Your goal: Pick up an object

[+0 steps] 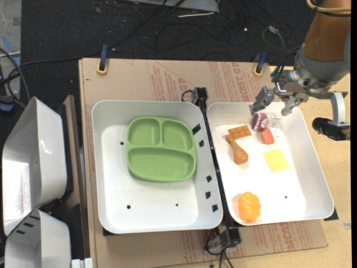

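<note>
End effector (275, 100) open, fingers spread, empty, poised over right bin (312, 166) above purple packet (259, 120); approach step; next: descend, close on packet.

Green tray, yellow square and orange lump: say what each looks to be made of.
Green tray: likely moulded plastic, matte, judging by its even colour and rounded compartment ridges.
Yellow square: flat and thin with a dull, even surface; perhaps foam, felt or soft plastic, like a toy cheese slice. Hard to tell.
Orange lump: lumpy and slightly glossy, probably plastic or rubber toy food.
</note>
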Action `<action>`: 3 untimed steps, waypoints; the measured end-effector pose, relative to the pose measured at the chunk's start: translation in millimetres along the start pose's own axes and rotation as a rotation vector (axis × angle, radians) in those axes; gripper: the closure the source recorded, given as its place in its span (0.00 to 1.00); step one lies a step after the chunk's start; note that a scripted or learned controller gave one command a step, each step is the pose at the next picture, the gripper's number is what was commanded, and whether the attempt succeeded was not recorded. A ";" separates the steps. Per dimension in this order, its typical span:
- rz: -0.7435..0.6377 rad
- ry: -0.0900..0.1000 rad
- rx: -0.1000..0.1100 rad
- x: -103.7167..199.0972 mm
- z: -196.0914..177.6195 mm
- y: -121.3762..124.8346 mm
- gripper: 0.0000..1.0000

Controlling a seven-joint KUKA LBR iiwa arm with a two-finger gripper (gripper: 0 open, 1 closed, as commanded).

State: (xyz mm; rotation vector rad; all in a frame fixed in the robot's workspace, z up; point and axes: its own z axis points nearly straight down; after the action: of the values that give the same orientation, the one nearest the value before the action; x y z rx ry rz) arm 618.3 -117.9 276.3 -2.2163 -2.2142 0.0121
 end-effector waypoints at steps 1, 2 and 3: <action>-0.002 -0.001 -0.012 0.2 -6.8 1.8 0.00; 0.001 -0.001 -0.008 -6.9 43.5 8.6 0.00; 0.000 -0.001 -0.009 -7.6 98.9 19.1 0.00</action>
State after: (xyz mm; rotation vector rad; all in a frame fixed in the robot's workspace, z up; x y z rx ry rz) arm 636.3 -125.4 177.1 -2.2212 -2.2197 0.0030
